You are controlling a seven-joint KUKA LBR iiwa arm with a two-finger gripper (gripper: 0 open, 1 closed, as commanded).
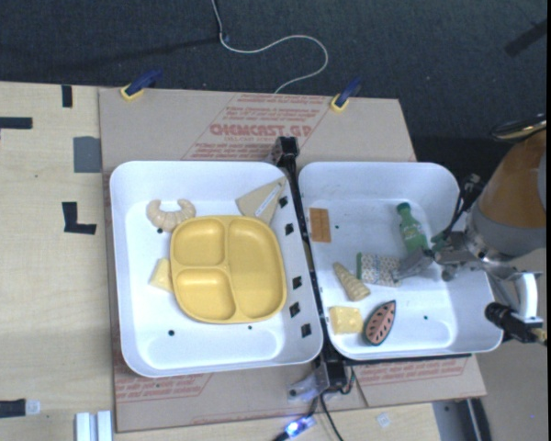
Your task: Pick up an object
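While the arm (519,200) reaches in from 3 o'clock, its gripper (421,263) sits low in the right bin (349,177), just beside a speckled pouch (380,268) that lies toward 9 o'clock from it. Whether the claw is wide, narrow or closed on anything cannot be told; it reads as a dark blur. A green bottle (410,228) stands at the claw's 11 o'clock, long axis running roughly 12 to 6. Farther toward 9 o'clock lie a tan cone (351,282), axis 10 to 4, and an orange card (319,225); at 7 o'clock sit a yellow block (345,319) and a brown oval (379,322). The pouch is probably the nearest target. The left bin (133,274) holds a yellow tray (228,269), a curled ring (169,212) at its 10 o'clock and a beige wedge (263,198) at its 1 o'clock.
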